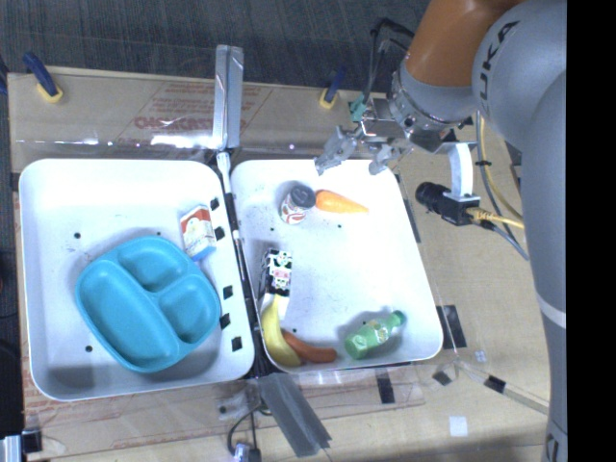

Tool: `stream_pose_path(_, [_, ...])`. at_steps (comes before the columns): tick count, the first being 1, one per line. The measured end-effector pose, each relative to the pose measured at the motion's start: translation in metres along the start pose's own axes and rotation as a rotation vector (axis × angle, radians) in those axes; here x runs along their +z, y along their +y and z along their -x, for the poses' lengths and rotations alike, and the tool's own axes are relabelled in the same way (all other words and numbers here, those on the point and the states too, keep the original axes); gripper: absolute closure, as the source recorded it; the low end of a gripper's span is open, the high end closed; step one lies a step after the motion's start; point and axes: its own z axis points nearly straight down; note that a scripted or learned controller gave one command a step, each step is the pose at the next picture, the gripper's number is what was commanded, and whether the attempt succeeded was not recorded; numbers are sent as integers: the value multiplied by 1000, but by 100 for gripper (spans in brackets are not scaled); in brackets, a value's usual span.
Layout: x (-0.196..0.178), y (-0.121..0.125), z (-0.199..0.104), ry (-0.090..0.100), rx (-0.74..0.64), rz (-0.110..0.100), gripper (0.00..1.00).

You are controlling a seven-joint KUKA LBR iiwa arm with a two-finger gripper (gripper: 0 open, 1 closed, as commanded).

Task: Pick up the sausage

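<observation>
The sausage [310,348] is seen beside the banana [272,332]. The hand [355,156] is spread open, ungrasping, well beyond the banana.

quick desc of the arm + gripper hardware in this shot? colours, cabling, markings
The arm is a bulky, rounded grey casting with a glossy orange band above the wrist and dark KUKA lettering on the grey shell. The gripper is a small metallic grey two-finger unit on a bracketed mount. Black cables loop by the wrist; yellow cables run down the arm's side near a black connector.
</observation>
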Motion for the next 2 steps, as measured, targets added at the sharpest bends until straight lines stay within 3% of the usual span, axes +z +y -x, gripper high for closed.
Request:
stream_pose_path(1, [100,-41,-76,0,-25,-2,0])
stream_pose_path(2, [168,-94,-9,0,-107,4,0])
